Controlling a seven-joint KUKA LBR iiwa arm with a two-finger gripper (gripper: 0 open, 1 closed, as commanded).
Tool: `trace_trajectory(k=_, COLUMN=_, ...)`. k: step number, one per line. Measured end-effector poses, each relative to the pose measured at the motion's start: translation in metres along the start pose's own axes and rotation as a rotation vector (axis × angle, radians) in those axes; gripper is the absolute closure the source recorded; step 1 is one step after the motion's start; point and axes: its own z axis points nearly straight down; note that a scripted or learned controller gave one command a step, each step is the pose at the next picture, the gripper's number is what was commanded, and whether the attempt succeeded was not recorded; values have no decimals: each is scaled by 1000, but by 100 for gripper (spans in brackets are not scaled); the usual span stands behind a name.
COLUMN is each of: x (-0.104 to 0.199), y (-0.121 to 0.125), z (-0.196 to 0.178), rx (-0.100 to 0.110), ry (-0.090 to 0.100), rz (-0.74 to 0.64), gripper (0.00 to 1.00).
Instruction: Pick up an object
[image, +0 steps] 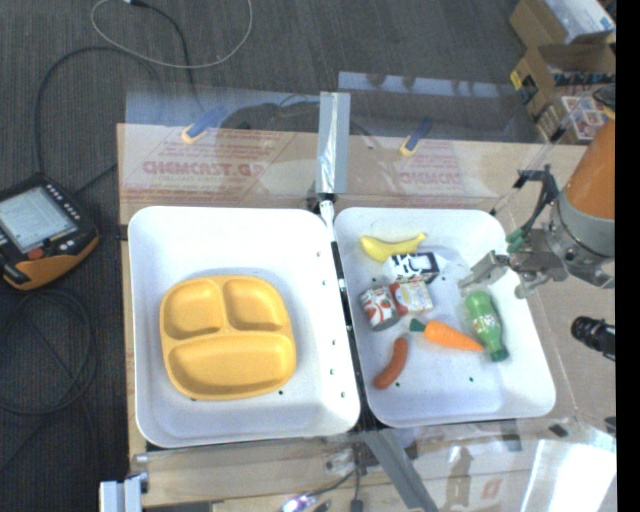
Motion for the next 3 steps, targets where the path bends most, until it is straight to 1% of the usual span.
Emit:
trace_trajectory(k=1, x=-46, y=17, z=80, rx=1, ry=-2, rz=14, gripper=0)
trace_trajectory(k=2, x=-48, y=25, z=158, rx=-6, ry=7, rz=26, gripper=0)
trace_trajectory(k=3, x=-48, y=24, z=152, rx=-3, ry=6, rz=27, gripper=100)
